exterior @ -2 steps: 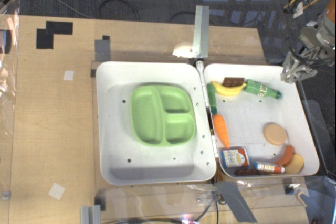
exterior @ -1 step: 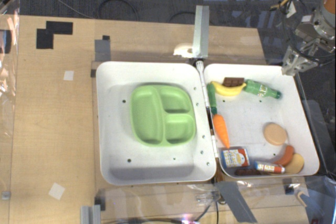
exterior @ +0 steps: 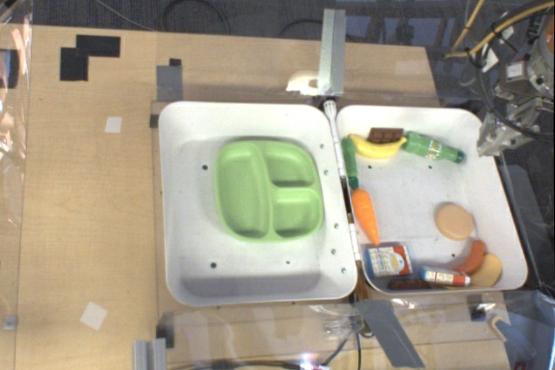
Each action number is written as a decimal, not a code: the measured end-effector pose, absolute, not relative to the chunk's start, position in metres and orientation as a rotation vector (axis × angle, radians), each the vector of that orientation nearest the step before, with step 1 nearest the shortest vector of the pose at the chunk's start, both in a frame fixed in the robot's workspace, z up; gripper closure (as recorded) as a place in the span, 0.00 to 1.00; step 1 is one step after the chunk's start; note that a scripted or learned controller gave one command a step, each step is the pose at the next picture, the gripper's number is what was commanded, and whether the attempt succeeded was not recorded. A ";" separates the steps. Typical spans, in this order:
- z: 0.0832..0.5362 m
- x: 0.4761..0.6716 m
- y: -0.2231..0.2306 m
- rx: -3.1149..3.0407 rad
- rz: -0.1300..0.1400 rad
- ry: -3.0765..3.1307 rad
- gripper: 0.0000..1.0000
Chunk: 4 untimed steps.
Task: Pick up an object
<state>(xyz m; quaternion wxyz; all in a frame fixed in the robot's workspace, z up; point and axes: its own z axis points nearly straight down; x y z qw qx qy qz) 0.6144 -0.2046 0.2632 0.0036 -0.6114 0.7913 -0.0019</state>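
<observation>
The green plate (exterior: 267, 189) lay in the left bin (exterior: 186, 273). The toys sat in the right bin (exterior: 408, 191), among them a carrot (exterior: 365, 215), a banana (exterior: 375, 148) and a bottle (exterior: 432, 148). The gripper (exterior: 494, 138) hung above the right rim, and its grip could not be made out. The step looked like the approach; next it needed to descend onto one toy.

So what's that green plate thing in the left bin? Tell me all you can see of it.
The green plate is a light green tray with rounded corners, plastic by its look, moulded into three sections: one long section on its left and two smaller ones on its right. All three hold nothing. It lies flat, face up, turned a little askew, near the middle of the left bin, resting on the white floor. It is the one thing in that bin, apart from the walls.
</observation>
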 end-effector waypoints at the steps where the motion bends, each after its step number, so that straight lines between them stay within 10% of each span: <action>1: 0.278 0.671 -0.204 -2.200 -0.006 2.231 1.00; 2: 0.273 0.671 -0.204 -2.529 -0.007 1.852 1.00; 4: 0.266 0.610 -0.194 -2.946 -0.004 1.081 1.00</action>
